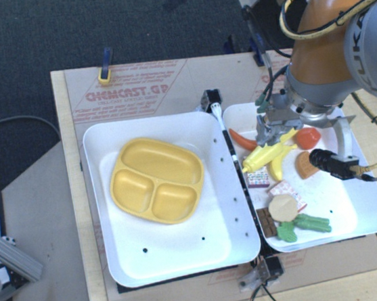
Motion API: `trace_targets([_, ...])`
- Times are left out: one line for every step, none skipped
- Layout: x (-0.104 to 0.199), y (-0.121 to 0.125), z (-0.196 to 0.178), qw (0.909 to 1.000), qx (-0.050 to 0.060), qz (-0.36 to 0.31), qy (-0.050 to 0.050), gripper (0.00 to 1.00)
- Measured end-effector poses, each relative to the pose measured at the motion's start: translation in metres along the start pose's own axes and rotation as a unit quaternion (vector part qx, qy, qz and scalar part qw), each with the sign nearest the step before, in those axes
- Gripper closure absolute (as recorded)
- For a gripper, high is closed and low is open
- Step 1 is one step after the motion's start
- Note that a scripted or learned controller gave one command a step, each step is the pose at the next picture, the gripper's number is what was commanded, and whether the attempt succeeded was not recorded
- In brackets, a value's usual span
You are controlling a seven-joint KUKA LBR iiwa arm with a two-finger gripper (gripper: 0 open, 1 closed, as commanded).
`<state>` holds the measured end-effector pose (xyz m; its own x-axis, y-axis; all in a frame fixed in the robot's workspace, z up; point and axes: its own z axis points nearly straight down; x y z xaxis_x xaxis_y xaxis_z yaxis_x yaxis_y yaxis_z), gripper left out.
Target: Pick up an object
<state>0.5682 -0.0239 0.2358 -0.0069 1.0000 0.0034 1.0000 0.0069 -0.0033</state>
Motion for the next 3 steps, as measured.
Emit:
trace_targets([0.046, -0.007, 0.006, 1.0000, 0.000, 0.001, -0.001, 1.00])
trace_targets([0.073, -0.033, 0.008, 1.0000, 0.001, 0.002, -0.001, 1.00])
trace_targets([0.082, -0.036, 0.015, 1.0000, 0.000, 0.003, -0.001, 1.00])
